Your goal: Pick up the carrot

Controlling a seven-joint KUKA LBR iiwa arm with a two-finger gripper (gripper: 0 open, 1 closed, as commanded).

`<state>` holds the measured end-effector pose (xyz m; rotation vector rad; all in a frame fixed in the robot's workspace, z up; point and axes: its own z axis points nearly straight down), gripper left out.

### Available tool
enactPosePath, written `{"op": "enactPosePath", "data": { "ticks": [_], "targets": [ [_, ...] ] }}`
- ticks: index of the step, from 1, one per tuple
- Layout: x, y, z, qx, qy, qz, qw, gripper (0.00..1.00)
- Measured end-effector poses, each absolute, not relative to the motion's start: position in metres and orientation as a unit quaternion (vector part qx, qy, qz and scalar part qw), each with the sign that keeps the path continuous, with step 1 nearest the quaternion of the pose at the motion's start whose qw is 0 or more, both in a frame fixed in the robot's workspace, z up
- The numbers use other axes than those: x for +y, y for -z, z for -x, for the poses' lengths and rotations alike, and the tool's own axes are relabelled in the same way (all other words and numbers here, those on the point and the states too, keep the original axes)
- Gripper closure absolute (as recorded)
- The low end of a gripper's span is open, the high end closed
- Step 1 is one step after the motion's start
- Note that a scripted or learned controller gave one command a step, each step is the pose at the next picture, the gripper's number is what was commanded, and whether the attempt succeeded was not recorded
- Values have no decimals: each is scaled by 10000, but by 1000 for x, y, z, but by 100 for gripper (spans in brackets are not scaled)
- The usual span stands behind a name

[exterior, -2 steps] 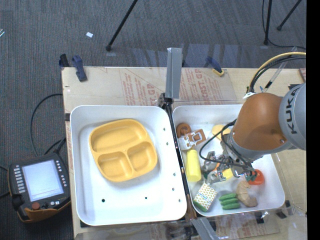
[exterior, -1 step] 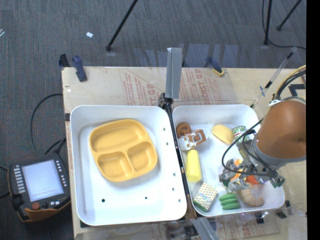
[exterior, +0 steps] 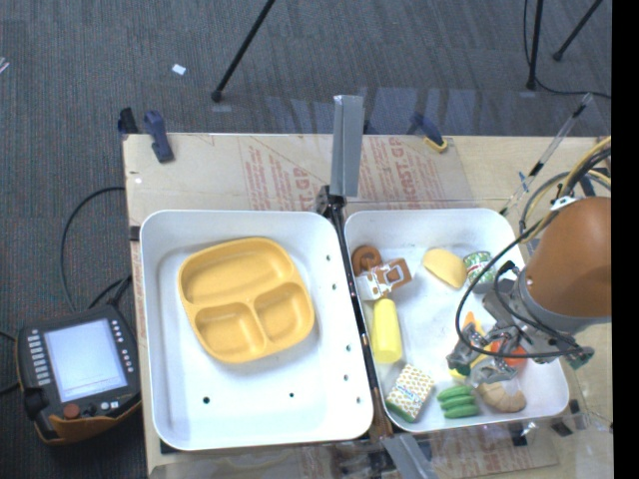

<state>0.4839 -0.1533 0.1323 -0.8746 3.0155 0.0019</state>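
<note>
We see the gripper (exterior: 486, 352) low over the right bin (exterior: 431, 417), near its front right corner — the carrot (exterior: 505, 352) shows as an orange patch just beside it. Grip state — we cannot tell.

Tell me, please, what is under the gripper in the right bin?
Under the gripper a bit of orange shows, probably the carrot, with a yellow piece at its left. A tan item and green pods lie just below. The gripper covers most of the carrot.
</note>
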Motion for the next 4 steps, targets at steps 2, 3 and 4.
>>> {"op": "enactPosePath", "data": {
  "ticks": [2, 3, 4],
  "targets": [
    [-207, -355, -492, 8578, 3, 5141, 30, 100],
    [-212, -234, -474, 8335, -75, 5525, -18, 100],
    [-212, -100, -479, 8107, 14, 5854, 26, 100]
  ]
}}
